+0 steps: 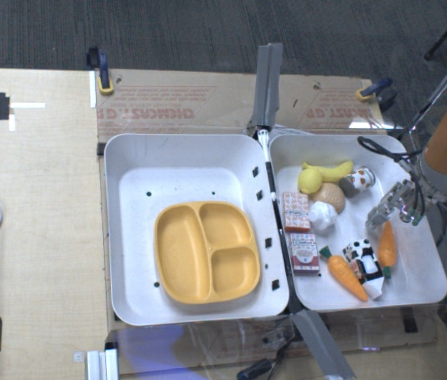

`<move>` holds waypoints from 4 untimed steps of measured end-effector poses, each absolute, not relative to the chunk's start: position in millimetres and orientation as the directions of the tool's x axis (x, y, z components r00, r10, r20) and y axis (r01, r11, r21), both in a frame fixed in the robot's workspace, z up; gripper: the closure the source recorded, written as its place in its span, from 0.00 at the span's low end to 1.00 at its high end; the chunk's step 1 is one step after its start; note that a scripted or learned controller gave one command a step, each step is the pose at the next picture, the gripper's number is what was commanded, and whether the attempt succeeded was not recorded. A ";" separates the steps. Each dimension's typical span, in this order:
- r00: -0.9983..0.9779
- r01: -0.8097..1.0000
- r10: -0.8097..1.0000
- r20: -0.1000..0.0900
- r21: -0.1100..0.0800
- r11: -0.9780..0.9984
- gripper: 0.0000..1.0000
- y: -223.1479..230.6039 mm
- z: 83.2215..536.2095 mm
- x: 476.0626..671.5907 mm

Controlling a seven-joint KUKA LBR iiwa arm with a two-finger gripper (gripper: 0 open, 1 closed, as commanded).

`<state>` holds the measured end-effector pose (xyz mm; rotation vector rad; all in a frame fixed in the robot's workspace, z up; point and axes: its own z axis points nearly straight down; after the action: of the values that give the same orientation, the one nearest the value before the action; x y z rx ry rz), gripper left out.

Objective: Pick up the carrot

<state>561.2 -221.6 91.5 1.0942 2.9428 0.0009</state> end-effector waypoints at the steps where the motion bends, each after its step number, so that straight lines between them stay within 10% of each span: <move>1: -0.757 0.653 0.653 -0.002 0.001 0.757 0.00 -221.9 91.6 561.2; 2: -0.693 0.721 0.721 -0.001 0.001 0.693 0.00 -221.8 129.2 492.3; 3: -0.700 0.714 0.714 -0.017 0.005 0.700 0.00 -227.0 100.8 517.7; 4: -0.603 0.798 0.798 -0.003 0.002 0.603 0.00 -221.4 92.4 585.7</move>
<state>585.7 -221.4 92.4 1.3977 2.8098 0.0004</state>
